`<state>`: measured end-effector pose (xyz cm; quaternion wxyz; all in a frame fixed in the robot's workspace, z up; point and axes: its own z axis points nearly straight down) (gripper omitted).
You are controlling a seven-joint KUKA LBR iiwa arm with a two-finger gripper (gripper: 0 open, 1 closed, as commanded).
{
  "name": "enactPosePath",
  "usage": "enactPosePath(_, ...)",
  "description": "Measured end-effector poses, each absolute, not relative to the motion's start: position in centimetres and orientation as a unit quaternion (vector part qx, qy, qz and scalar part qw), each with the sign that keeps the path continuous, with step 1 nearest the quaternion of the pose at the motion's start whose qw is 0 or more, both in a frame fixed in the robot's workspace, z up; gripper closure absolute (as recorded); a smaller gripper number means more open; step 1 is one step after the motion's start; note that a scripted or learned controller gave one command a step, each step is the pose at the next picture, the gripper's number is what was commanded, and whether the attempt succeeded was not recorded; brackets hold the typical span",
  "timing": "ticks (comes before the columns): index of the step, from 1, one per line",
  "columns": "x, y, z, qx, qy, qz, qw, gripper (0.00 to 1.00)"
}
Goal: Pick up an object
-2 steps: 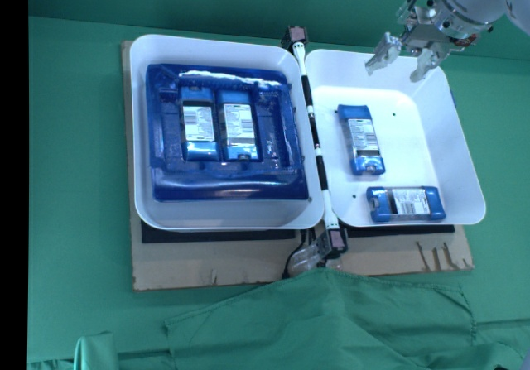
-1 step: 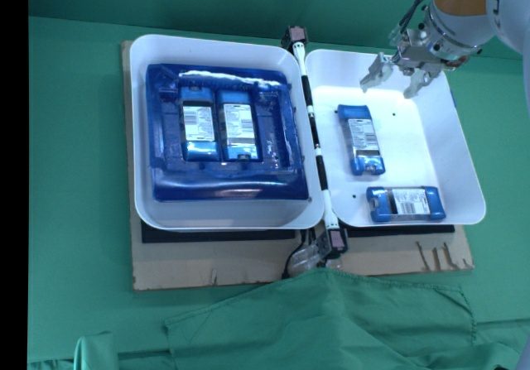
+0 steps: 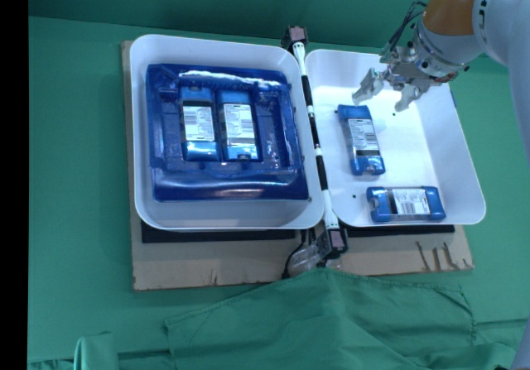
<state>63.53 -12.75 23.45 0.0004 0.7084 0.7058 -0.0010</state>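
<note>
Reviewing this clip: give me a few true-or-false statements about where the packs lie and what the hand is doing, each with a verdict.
1. The hand is spread open above the right bin, with nothing between its fingers. True.
2. Two blue packs lie loose in the right bin. True: the upper pack lies lengthwise, the lower pack crosswise near the front rim.
3. The two loose packs touch each other. False: bare bin floor separates them.
4. The left bin holds a blue tray with two packs in it. True.
5. The arm reaches in from the left. False: it enters from the right.
</note>
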Motion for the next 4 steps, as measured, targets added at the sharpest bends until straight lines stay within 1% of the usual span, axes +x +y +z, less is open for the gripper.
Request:
enactPosePath(1,64.0,-12.9,20.6,0.708,0.706,0.005,0.009,0.0)
enactPosePath(2,64.1,-12.9,21.8,0.709,0.705,0.0077,0.011,1.0)
enactPosePath(3,64.2,-14.0,27.1,0.708,0.706,0.0022,0.005,1.0)
enactPosePath(4,63.9,-14.1,31.8,0.708,0.706,0.0026,0.005,1.0)
